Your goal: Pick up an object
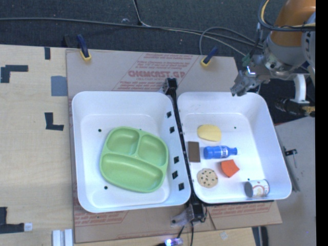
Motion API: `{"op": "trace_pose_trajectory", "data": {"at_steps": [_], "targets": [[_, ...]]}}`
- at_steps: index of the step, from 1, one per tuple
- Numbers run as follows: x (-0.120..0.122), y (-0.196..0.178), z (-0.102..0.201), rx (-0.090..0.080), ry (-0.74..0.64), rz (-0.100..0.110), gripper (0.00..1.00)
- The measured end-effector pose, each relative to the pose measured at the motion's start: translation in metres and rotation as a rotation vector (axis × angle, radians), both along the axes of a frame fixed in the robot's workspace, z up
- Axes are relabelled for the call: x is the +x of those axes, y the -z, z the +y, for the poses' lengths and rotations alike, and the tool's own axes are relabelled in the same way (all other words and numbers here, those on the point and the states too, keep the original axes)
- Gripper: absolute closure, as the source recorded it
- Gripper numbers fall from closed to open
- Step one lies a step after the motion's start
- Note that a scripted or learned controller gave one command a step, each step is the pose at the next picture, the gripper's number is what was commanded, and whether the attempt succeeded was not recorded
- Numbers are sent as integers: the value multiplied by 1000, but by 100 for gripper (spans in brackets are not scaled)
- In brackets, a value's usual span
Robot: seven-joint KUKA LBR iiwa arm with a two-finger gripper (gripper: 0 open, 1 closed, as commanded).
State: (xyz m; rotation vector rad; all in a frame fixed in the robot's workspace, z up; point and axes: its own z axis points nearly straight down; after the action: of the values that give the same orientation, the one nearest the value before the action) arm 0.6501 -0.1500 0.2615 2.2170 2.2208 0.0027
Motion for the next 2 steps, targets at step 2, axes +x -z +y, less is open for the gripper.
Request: {"op": "trace_pose_trajectory", "data": {"at_steps": [2], "targets": [[-32,-2,109,3,-4,6,100]]}}
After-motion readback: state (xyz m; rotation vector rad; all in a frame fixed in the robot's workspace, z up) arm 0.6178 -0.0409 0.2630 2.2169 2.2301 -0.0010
